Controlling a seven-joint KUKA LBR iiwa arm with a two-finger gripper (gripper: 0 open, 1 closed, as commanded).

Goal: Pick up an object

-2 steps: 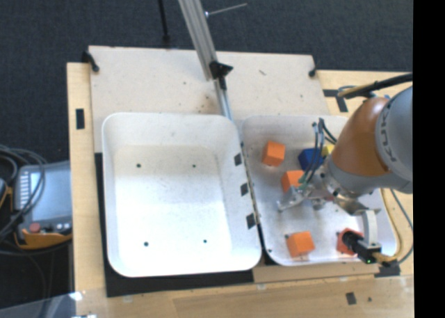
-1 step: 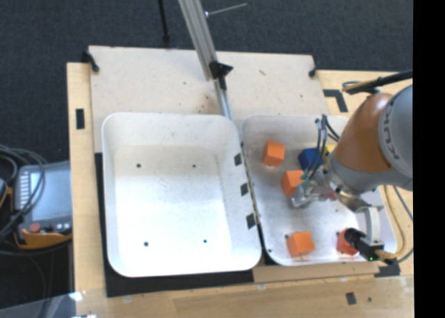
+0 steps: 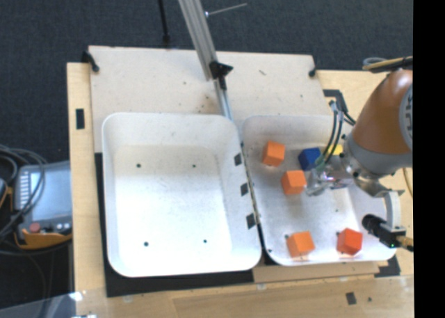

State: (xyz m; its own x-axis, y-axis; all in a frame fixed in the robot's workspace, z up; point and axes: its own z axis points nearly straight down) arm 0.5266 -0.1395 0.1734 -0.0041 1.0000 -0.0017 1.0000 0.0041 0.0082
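The right bin (image 3: 259, 136) holds several blocks. An orange cube (image 3: 274, 154) lies near its back left, a second orange cube (image 3: 294, 182) sits at mid bin, and a third (image 3: 300, 243) rests near the front wall. A red-orange block (image 3: 350, 241) lies at the front right. A blue block (image 3: 309, 158) with a bit of yellow (image 3: 335, 149) behind it sits by the arm. My gripper (image 3: 318, 183) reaches down just right of the middle orange cube and below the blue block, its fingers hidden in the clutter of the wrist.
The left bin (image 3: 111, 136) stands beside the right one, sharing a dividing wall. A slanted aluminium post (image 3: 198, 24) rises behind the bins. The arm's orange band (image 3: 386, 111) overhangs the right bin's right side. A control pendant (image 3: 38, 202) sits off the bench at left.
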